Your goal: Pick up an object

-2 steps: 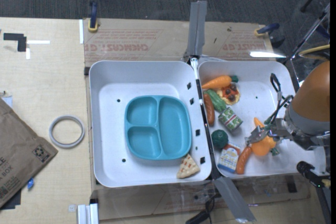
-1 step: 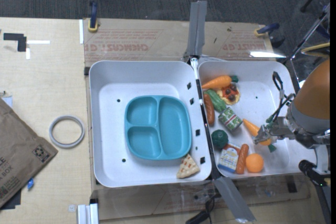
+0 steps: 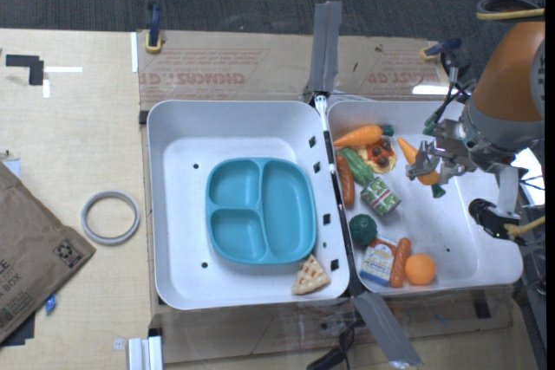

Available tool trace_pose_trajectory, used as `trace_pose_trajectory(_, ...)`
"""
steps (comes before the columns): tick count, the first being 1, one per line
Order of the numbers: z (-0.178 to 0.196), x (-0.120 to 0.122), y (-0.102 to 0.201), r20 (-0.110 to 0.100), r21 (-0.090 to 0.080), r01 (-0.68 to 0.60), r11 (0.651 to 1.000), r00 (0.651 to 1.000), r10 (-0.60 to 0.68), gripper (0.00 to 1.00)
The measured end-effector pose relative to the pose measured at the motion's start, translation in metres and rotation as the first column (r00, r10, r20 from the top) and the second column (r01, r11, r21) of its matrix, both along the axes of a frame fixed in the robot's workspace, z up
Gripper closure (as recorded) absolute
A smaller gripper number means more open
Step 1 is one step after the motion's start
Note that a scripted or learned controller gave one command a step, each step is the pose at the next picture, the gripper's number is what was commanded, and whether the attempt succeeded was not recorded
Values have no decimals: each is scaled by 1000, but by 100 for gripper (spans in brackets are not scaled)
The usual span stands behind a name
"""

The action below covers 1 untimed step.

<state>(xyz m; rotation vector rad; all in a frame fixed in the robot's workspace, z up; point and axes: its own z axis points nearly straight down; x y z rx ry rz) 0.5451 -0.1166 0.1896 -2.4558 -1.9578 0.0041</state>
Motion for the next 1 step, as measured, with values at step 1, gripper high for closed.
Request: trace_pose_trajectory(1, 59, 7, 31, 0, -1, -90, 996, 996, 90, 100)
